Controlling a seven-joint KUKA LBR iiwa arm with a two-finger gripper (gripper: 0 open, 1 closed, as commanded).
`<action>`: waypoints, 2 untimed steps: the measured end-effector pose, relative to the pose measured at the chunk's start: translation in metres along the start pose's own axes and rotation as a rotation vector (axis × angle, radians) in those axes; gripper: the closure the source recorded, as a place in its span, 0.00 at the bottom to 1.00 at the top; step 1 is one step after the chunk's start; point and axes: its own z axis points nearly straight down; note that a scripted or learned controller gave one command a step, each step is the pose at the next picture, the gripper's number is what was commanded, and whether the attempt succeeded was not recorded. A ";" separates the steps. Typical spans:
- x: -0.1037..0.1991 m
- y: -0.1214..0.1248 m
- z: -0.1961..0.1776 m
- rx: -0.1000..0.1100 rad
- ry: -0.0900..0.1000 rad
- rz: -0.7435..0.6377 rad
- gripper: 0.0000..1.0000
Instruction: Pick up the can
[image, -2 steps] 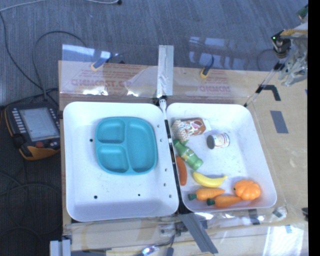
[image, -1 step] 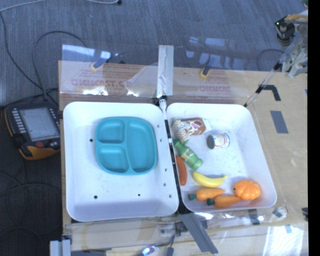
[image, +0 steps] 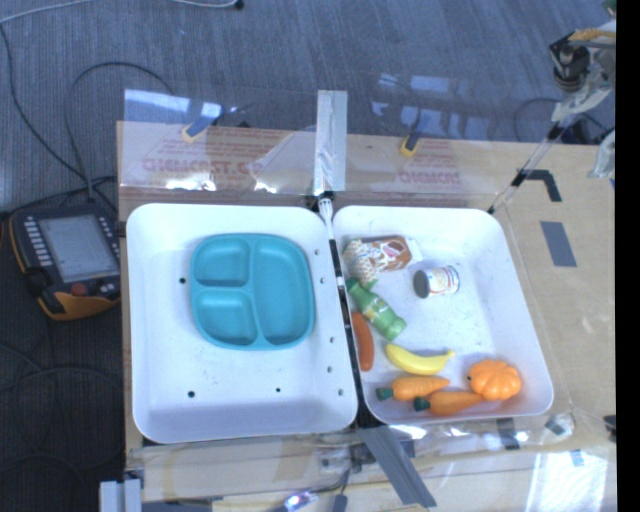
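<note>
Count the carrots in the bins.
2. One carrot lies near the front of the right bin, just below the banana. The other carrot lies beside it against the front wall, next to the small pumpkin. None looks hidden.

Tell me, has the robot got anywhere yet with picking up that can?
Nothing looks done yet. The can lies on its side on the floor of the right bin, apart from the snack packet and the banana, with nothing gripping it. No step is in hand. All is left: reaching in, closing on the can, lifting it.
</note>
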 end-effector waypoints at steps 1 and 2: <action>-0.054 -0.031 0.000 0.003 0.000 -0.017 0.00; -0.053 -0.031 -0.008 0.001 -0.005 -0.023 1.00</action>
